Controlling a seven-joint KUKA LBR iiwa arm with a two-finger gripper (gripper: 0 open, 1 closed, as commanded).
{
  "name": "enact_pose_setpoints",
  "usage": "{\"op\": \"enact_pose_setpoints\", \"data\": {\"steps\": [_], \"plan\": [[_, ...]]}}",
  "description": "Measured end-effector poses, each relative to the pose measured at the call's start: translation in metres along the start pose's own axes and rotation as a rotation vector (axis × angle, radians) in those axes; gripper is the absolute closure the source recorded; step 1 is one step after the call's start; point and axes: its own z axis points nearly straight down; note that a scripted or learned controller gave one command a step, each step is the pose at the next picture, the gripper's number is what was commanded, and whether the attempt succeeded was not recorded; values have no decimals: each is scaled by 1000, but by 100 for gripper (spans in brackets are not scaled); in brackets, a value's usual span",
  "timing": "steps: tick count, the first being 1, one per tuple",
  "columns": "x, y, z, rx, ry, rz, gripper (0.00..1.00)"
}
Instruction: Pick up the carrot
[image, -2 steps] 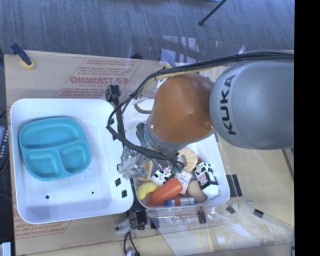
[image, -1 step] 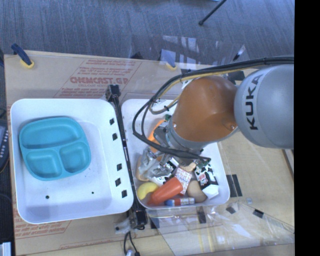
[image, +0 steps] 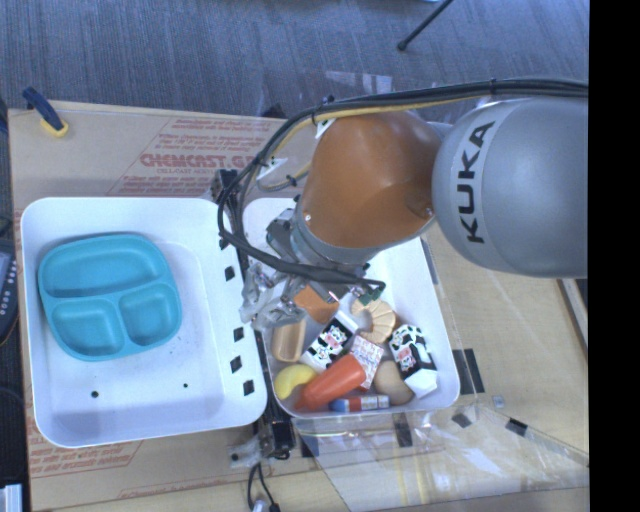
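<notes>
1. Where the arm (image: 450, 190) reaches in from your right, its grey body and orange band cover the upper half of the right bin (image: 447, 350), so you see little of that bin's far side.
2. You will find the gripper (image: 268, 300) at the left edge of the right bin, just under the orange band, low among cables and metal parts.
3. You cannot tell from this view whether the tool is wide, narrow, or holding anything; it is too cluttered and blurred there.
4. The carrot (image: 335, 383) lies in the near part of the right bin, orange, tilted with its thick end up to the right and its tip down to the left.
5. It touches a yellow piece (image: 292, 380) at its left, and a marker-like stick (image: 360, 404) with a red and blue end lies just below it.
6. Two small cartons with black and white cow print sit just above and to the right of the carrot: one (image: 327, 345) near the middle, one (image: 412, 360) by the right wall.
7. A tan block (image: 288, 341) stands near the gripper, perhaps touching it.
8. In the left bin (image: 120, 420) you see a blue divided tray (image: 108, 295), well apart from the carrot.
</notes>
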Motion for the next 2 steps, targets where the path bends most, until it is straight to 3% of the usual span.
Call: {"op": "enact_pose_setpoints", "data": {"steps": [1, 2], "plan": [[71, -30, -1, 0, 6, -74, 100], [15, -10, -30, 0, 0, -233, 100]]}}
